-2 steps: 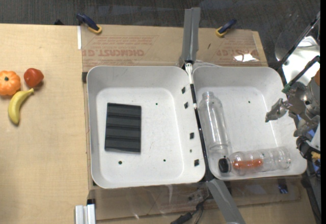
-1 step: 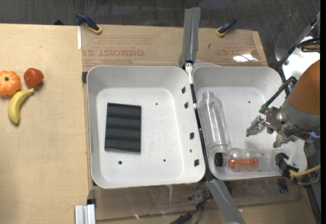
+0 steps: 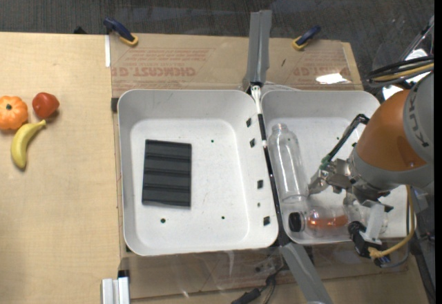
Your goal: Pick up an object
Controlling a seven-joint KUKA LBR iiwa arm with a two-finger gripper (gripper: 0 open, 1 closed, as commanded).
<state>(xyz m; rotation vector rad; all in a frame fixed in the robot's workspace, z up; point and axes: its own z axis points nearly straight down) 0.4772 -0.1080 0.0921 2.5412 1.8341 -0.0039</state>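
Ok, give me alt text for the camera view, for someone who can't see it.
The arm's pincer is low in the right bin, beside a clear bottle and over a small orange-tinted bottle. The left bin holds a black ribbed block; toy fruit sits on the bench.

Even, bright overhead light, soft shadows, glare on the white bins [image 3: 131, 157], slightly soft focus.

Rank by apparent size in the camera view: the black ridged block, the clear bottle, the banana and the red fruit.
1. Black ridged block, left bin.
2. Clear bottle, right bin; longer than the block but much narrower.
3. Banana, on the bench.
4. Red fruit, beside an orange fruit of similar size.
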